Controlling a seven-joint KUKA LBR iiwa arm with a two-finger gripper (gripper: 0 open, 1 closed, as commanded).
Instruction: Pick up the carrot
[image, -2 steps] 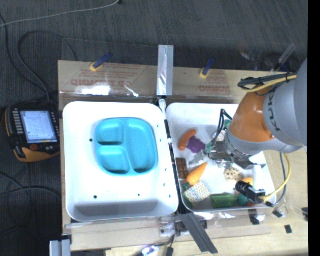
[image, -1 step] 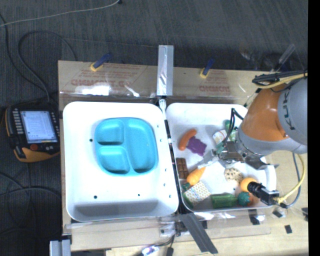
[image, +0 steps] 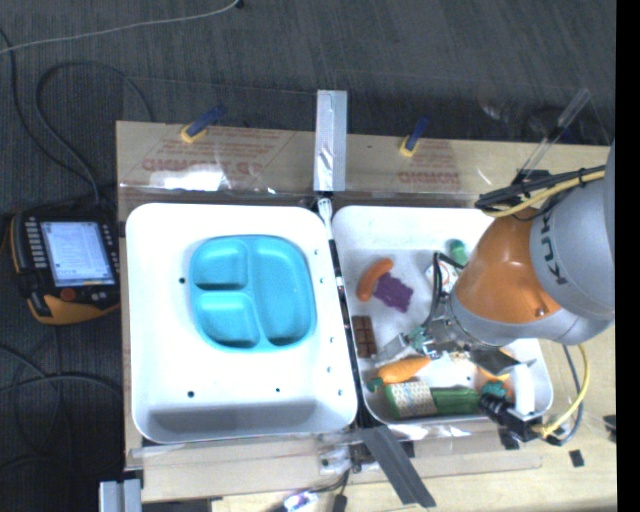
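The carrot (image: 402, 369), a short orange piece, lies in the right bin (image: 345, 300) near its front left, just above a green and tan container (image: 432, 401). My gripper (image: 427, 340) hangs low over the bin, right beside the carrot's upper right end. The arm's grey and orange wrist covers the gripper's upper part, and nothing can be seen lifted off the bin floor.
An orange sausage-like piece (image: 375, 278), a purple toy (image: 396, 292), a brown bar (image: 364, 336) and a small green item (image: 456, 248) lie in the right bin. A second orange piece (image: 492, 380) sits at the front right. The left bin (image: 160, 400) holds a blue divided plate (image: 250, 290).
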